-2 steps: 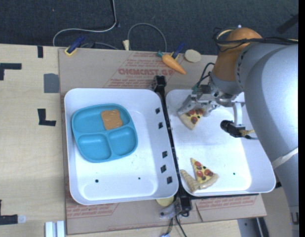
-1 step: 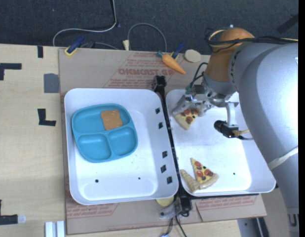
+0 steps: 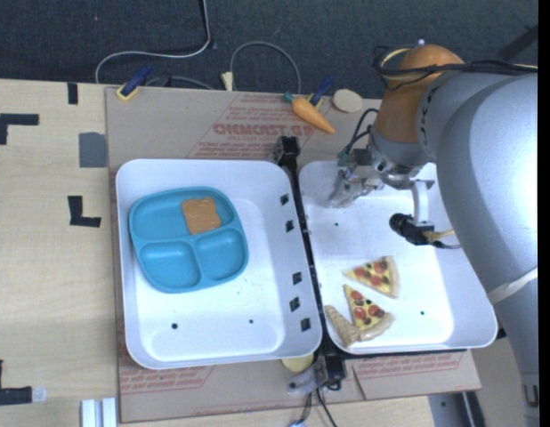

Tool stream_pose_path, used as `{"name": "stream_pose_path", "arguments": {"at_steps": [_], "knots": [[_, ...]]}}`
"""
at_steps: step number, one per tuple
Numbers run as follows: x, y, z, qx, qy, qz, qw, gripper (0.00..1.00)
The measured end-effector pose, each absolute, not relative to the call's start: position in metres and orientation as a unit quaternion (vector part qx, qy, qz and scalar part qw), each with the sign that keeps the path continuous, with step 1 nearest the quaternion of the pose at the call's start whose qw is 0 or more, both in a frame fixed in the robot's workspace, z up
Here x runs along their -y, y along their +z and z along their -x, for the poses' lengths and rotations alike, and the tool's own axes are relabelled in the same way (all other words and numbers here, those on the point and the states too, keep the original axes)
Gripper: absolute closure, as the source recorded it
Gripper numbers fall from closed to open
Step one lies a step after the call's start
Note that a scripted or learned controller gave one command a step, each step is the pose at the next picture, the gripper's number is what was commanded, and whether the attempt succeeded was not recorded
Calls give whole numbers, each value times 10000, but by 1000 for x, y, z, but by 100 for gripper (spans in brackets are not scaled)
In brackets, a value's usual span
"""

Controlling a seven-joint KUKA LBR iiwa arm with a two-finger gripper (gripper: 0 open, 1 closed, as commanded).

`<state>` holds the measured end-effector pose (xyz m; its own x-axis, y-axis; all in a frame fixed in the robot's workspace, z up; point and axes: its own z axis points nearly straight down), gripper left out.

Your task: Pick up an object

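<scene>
Hand (image 3: 346, 188) over right bin (image 3: 435, 314) with two pizza slices (image 3: 375, 277).

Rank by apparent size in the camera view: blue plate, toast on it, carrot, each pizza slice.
1. blue plate
2. the pizza slices, and, look alike
3. toast
4. carrot, close to the toast, unsure
</scene>
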<state>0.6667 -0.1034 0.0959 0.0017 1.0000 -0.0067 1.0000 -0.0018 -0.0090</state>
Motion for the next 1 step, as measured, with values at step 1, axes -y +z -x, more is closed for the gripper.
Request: {"name": "stream_pose_path", "arguments": {"at_steps": [1], "knots": [[102,94,-666,7068,60,7073,19,0]]}}
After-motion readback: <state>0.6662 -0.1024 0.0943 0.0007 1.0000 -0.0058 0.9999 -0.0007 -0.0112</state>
